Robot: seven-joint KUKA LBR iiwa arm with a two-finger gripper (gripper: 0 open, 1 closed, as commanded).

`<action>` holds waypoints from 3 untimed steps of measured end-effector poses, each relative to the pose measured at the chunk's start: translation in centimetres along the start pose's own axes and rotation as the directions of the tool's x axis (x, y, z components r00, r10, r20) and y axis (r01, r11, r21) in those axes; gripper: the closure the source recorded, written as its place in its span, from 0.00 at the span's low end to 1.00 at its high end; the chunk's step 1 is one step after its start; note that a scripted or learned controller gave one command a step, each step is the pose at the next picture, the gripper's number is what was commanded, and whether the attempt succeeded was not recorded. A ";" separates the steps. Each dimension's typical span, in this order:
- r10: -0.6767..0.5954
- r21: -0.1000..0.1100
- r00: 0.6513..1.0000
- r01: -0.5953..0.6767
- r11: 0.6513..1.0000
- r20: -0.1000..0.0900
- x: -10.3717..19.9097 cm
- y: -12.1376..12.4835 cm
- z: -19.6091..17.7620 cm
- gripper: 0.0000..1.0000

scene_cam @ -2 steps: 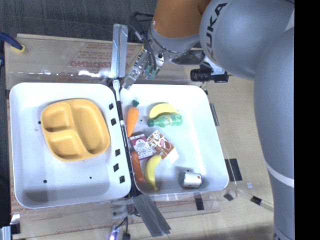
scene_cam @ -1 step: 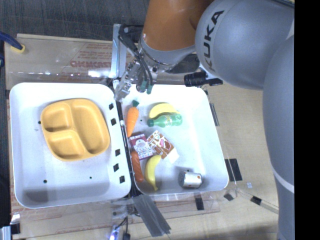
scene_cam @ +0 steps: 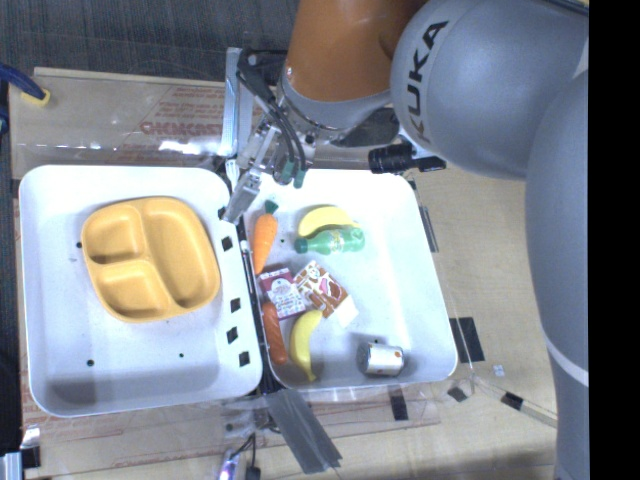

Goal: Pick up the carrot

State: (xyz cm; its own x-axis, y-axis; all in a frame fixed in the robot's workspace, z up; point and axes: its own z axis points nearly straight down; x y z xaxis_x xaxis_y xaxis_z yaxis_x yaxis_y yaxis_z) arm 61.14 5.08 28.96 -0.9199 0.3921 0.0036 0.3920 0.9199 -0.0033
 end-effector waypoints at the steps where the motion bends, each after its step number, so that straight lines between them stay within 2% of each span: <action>1: -0.082 0.000 0.997 0.082 0.997 -0.001 -1.0 3.4 9.1 0.00; 2: -0.063 0.000 0.998 0.063 0.998 -0.001 -0.1 -4.4 10.0 0.00; 3: -0.039 -0.002 0.999 0.039 0.999 0.003 -3.4 -11.8 10.0 0.00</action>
State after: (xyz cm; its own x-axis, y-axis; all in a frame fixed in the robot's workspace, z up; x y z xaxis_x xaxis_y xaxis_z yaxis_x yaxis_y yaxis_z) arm 59.59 -7.08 19.04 -0.9346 0.3558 0.0004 0.3558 0.9346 -0.0013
